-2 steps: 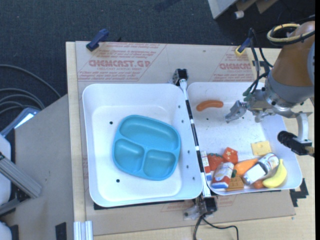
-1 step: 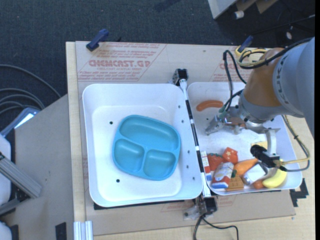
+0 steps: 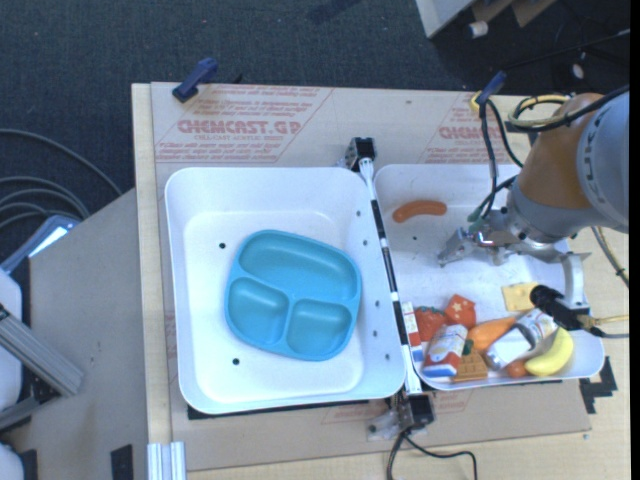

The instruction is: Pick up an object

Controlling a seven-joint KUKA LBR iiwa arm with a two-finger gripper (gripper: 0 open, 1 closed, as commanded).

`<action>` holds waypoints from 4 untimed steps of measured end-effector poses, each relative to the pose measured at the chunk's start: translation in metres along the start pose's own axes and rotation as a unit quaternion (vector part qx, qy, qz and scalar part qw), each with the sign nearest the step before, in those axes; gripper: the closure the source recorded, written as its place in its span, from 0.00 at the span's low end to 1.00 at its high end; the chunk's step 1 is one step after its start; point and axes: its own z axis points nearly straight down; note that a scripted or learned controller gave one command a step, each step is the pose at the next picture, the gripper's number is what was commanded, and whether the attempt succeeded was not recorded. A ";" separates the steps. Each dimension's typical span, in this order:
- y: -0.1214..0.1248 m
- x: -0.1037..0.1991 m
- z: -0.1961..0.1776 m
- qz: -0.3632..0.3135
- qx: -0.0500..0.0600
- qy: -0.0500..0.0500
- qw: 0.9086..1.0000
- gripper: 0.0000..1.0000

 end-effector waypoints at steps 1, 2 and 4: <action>0.001 0.001 -0.010 -0.001 -0.001 0.000 1.000 1.00; 0.001 0.001 -0.020 -0.001 -0.001 0.000 1.000 1.00; 0.002 0.001 -0.040 -0.002 -0.002 -0.001 1.000 1.00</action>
